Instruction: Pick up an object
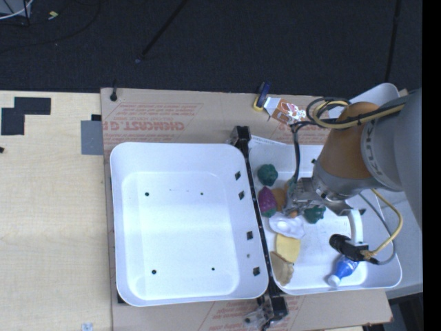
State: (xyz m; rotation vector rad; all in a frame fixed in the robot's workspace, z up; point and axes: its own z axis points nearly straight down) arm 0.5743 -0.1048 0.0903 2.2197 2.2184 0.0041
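Note:
My gripper (298,200) reaches down into the right bin (386,276), near its middle. Close around it lie a purple object (267,201), a small orange piece (279,197), a white object (285,225) and a dark teal object (315,214). A green lump (267,174) sits further back. Toward the front are a yellow block (289,248), a tan piece (282,269) and a blue and white object (342,272). The arm's grey and orange wrist (351,154) covers the bin's back right part.
The left bin (179,226) stands beside the right one, with a black divider (251,205) between them. A small patterned packet (286,110) and a blue and yellow clip (262,96) lie on the cardboard behind the bins.

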